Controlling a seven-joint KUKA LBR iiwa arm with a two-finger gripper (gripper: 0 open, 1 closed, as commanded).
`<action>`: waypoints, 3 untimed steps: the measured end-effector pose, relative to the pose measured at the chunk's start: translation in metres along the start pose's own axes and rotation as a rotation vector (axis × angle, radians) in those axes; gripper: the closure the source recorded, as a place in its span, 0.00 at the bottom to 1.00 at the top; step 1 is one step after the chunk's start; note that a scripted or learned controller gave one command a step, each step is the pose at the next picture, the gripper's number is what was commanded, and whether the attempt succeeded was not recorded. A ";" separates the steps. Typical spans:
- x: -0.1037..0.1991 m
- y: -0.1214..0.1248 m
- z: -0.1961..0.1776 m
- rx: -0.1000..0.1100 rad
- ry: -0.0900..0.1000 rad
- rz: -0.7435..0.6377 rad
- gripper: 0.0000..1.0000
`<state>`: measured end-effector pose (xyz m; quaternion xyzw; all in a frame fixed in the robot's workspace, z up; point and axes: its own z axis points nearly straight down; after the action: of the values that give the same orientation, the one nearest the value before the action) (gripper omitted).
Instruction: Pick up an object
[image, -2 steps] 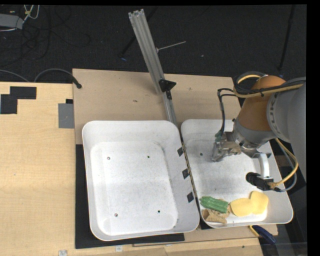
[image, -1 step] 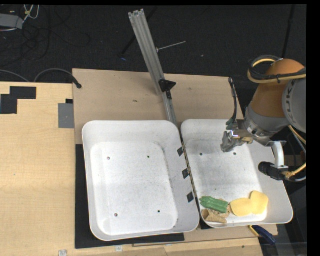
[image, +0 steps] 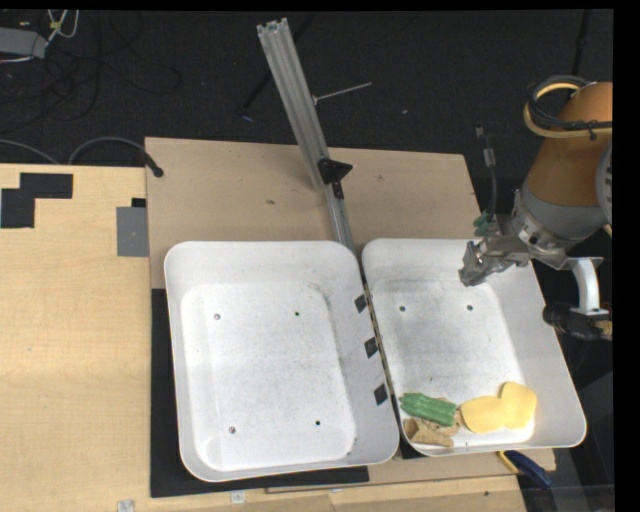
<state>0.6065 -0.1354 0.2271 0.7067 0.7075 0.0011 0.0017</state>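
Two shallow white speckled bins are sitting side by side: the left bin (image: 262, 360) and the right bin (image: 455, 330). Three things are lying bunched in the right bin's lower corner: a bumpy green piece (image: 430, 407), a smooth yellow lumpy one (image: 500, 410), a tan crumbly one (image: 432, 433). The gripper (image: 476, 266) is hovering at centre right; I cannot tell its state.

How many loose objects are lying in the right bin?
3, all along its near edge: a green one by the corner next to the divider, a small tan one just below it, and a yellow one to their right. Something smaller could be hidden beneath them.
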 end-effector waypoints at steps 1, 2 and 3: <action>-0.001 0.001 -0.042 0.001 0.000 0.001 1.00; 0.050 -0.018 -0.025 0.009 0.004 -0.002 1.00; 0.105 -0.036 -0.012 0.010 0.003 -0.003 1.00</action>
<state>0.5705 -0.0307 0.2385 0.7058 0.7084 -0.0014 -0.0032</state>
